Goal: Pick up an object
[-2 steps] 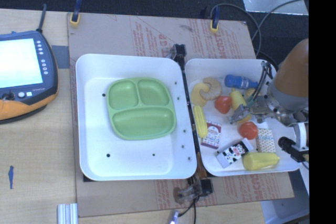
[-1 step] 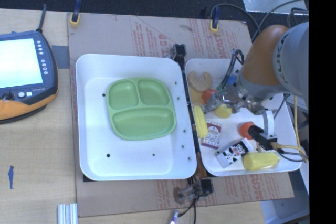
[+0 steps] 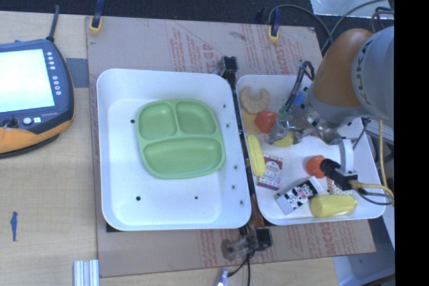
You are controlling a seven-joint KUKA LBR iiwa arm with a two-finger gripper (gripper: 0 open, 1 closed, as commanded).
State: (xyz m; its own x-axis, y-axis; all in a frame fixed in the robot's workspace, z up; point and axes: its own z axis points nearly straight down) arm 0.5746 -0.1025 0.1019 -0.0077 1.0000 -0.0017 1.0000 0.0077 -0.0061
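Note:
My gripper (image 3: 287, 128) hangs low in the right bin (image 3: 373, 164), near its upper middle. It is right above a small yellow piece (image 3: 282, 140) and just right of a red tomato-like ball (image 3: 265, 120). Other objects in this bin are a tan pastry shape (image 3: 255, 99), a long yellow piece (image 3: 255, 154), a red-and-white packet (image 3: 271, 172), a red object (image 3: 314, 165), a black-and-white box (image 3: 297, 195) and a yellow lump (image 3: 332, 205). The arm's wrist hides the bin's upper right part.
The left bin (image 3: 114, 164) holds a green divided plate (image 3: 179, 138). A tablet-like pendant (image 3: 30, 90) lies on the bench at far left. Cables (image 3: 365, 191) trail over the right bin's right edge. Clamps (image 3: 96, 22) pin the cardboard at the back.

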